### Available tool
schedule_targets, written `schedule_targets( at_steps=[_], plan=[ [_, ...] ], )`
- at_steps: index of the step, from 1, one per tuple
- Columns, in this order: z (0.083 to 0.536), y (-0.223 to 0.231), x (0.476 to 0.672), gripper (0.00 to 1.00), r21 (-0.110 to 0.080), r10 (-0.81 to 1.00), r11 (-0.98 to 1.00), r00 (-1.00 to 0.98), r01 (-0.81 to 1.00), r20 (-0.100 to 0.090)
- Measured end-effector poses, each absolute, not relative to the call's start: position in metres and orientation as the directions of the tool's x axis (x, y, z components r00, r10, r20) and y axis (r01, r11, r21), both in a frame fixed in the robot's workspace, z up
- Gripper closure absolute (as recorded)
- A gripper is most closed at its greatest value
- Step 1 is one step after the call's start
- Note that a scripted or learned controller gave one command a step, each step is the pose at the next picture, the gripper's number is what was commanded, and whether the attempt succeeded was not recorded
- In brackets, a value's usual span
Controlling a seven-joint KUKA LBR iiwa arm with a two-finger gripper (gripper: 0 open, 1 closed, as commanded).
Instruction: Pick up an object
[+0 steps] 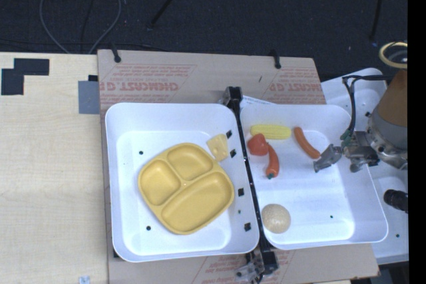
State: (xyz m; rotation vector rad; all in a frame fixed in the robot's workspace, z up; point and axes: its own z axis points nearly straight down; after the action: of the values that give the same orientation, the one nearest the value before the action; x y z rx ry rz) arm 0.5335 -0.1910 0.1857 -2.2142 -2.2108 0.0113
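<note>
The right bin (346, 226) holds a yellow corn cob (270, 132), a red tomato (257, 143), an orange-red chili pepper (272, 162), an orange sausage (306, 142) and a beige round bun (275, 217). My gripper (329, 159) hangs at the bin's right side, just right of the sausage and apart from it. Its fingers look slightly parted with nothing between them. The arm's orange band (397, 100) shows at the right edge.
The left bin (126, 136) holds a yellow divided plate (186, 187) and a small pale yellow piece (217, 145) at the plate's upper right. A black divider (243, 169) runs between the bins. Cardboard lies under both.
</note>
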Motion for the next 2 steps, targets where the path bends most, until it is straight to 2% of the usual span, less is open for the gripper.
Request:
schedule_targets(
  at_steps=[1, 2],
  plan=[
    [0.191, -0.191, 0.536, 0.00, -0.003, 1.000, 0.000, 0.000, 1.000, 0.001],
    [0.130, -0.183, 0.536, 0.00, -0.008, 1.000, 0.001, -0.001, 1.000, 0.003]
  ],
)
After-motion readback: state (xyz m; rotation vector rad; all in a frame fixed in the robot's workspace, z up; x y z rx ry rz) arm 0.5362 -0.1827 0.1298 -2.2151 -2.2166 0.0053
